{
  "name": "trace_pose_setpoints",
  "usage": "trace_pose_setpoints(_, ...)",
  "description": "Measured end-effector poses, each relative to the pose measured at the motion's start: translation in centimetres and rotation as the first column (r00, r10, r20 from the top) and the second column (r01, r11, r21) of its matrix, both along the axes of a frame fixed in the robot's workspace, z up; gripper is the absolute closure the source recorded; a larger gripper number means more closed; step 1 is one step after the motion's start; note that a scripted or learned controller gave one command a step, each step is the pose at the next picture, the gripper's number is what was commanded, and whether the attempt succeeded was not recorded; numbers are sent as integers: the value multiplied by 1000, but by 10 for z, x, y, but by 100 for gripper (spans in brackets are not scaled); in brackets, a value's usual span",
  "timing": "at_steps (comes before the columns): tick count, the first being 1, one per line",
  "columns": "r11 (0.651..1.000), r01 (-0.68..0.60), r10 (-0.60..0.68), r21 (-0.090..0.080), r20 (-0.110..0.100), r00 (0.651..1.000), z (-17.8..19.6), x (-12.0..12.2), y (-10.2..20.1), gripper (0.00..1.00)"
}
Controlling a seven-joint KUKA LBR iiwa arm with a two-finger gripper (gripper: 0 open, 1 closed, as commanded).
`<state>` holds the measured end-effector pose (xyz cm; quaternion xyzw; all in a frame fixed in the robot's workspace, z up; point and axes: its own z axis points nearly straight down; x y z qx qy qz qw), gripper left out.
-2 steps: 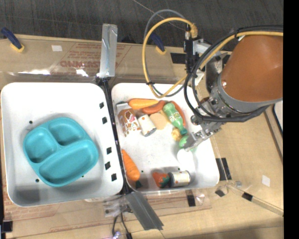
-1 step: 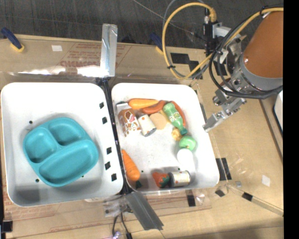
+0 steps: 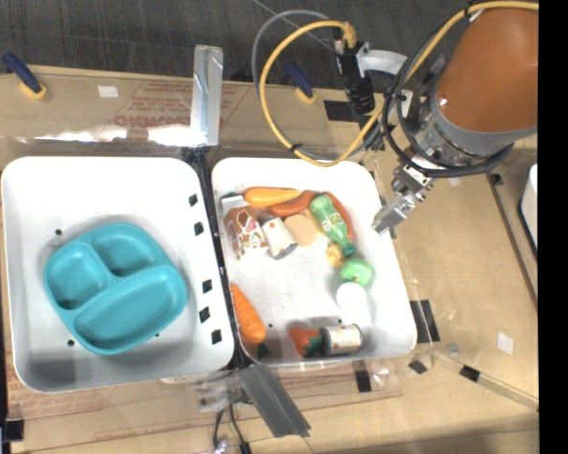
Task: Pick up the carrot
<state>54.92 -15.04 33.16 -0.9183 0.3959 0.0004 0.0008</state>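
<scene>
My gripper [image 3: 396, 211] hangs over the right rim of the right bin [image 3: 390, 296], holding nothing; its fingers are too blurred to tell how far apart they stand. The carrot [image 3: 247, 318] lies against the bin's left wall, near the front corner. A teal plate [image 3: 114, 287] sits in the left bin [image 3: 19, 253].
</scene>
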Motion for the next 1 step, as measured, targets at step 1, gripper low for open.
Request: trace_pose_setpoints(1, 947, -323, 323, 0, 3, 946, -13, 64, 8, 100)
